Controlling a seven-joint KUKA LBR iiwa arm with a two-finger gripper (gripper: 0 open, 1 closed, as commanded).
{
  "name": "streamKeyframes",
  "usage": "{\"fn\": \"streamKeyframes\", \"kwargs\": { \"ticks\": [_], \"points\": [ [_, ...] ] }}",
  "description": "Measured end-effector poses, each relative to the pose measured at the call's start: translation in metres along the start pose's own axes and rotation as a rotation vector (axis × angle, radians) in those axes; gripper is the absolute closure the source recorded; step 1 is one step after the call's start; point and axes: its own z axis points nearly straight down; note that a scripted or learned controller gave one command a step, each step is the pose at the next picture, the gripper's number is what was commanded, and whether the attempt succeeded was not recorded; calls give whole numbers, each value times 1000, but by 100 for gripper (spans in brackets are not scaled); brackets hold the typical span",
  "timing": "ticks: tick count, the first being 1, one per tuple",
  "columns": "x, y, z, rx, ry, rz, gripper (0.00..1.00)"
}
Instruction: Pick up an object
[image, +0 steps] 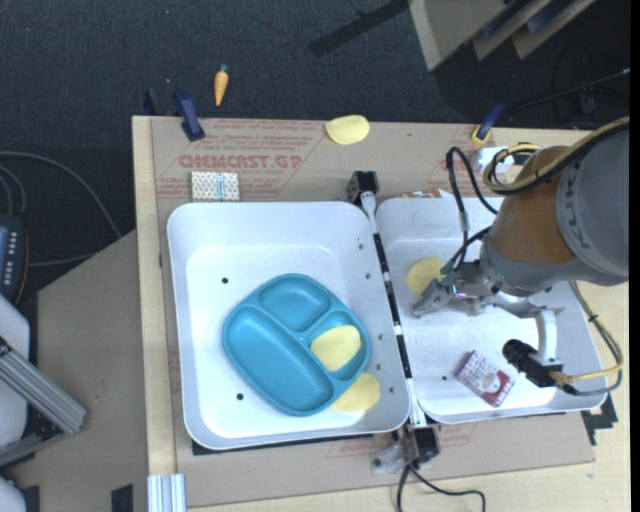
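Camera view, claw: your claw (428, 300) sits low in the right bin (440, 395), near its left wall; the metal fingers (422, 305) look splayed a little, nothing between them.
Camera view, nearest target: a yellow piece (424, 271) lies just beside the claw tip, touching or almost so; I can't tell which.
Camera view, other options: a small red-and-white packet (485, 375) lies lower in the same bin, well apart from the claw. The left bin (195, 250) holds a blue divided tray (285, 345) with two yellow pieces (337, 345), one in a compartment, one at the tray's edge.
Advice: go for the piece at the tip. Centre the fingers over it before closing; it looks flat, so press down to the floor.
Risk: the bin wall is close; you may nudge the piece away.
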Motion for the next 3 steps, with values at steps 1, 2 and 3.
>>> {"fn": "streamKeyframes", "kwargs": {
  "ticks": [1,2,3],
  "points": [
    [-22,67,-2,-5,-2,-1,0],
    [-13,115,-2,-6,-2,-2,0],
    [3,108,-2,-2,-1,-2,0]
  ]
}}
